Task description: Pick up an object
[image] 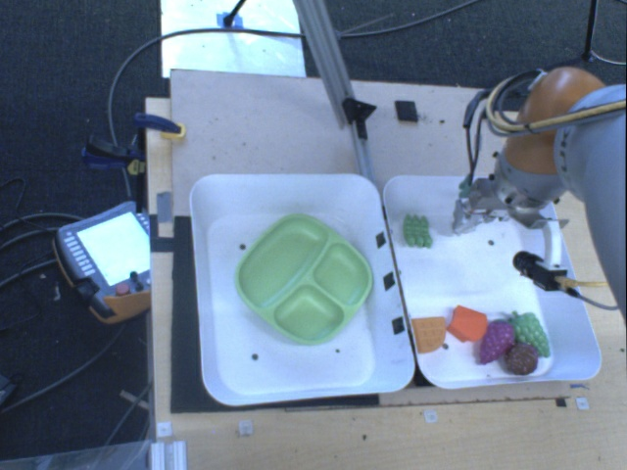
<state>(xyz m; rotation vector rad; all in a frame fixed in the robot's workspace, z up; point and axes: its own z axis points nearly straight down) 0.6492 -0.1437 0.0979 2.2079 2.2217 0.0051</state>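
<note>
The gripper (472,215) hangs over the back of the right bin (578,360), a short way right of a small green bumpy object (417,230) on the bin floor. Nothing shows between its fingers. Along the bin's front lie an orange flat piece (428,333), an orange-red block (468,323), a purple grape cluster (497,341), a green grape cluster (531,331) and a dark red round item (521,359). The grey arm with its orange band (558,106) reaches in from the right.
The left bin (211,262) holds a green divided plate (305,277). A metal pole (328,57) slants across the board behind the bins. A handheld pendant (108,259) lies on the floor at left, with cables around it.
</note>
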